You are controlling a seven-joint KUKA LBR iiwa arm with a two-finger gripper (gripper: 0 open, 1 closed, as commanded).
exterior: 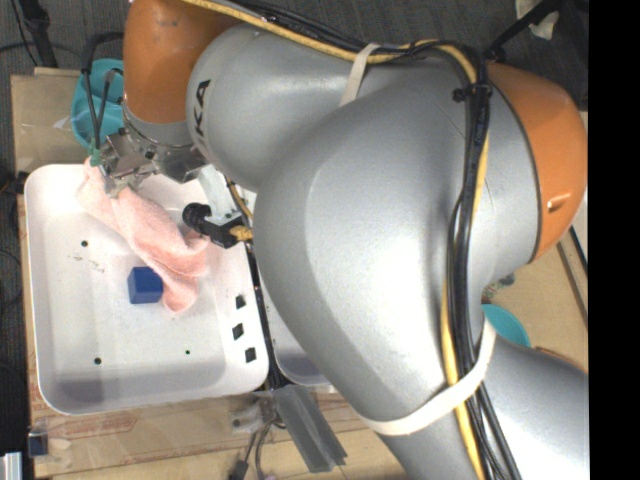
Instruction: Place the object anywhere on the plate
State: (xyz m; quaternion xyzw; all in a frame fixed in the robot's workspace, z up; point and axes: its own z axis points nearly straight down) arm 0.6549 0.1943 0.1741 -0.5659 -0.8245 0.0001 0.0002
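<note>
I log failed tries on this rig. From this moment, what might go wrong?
1. The pincer sits at one end of the pink cloth; the limp rest trails across the left bin and may drag or slip free.
2. The trailing cloth lies close to the blue block and may sweep it along.

A robotics lab: a cabled grey KUKA arm [400, 228] looms over a white bin [60, 368], on a wooden bench [30, 93] above grey carpet.

Grey arm [400, 238] across from right, tool [118, 168] far left.
</note>
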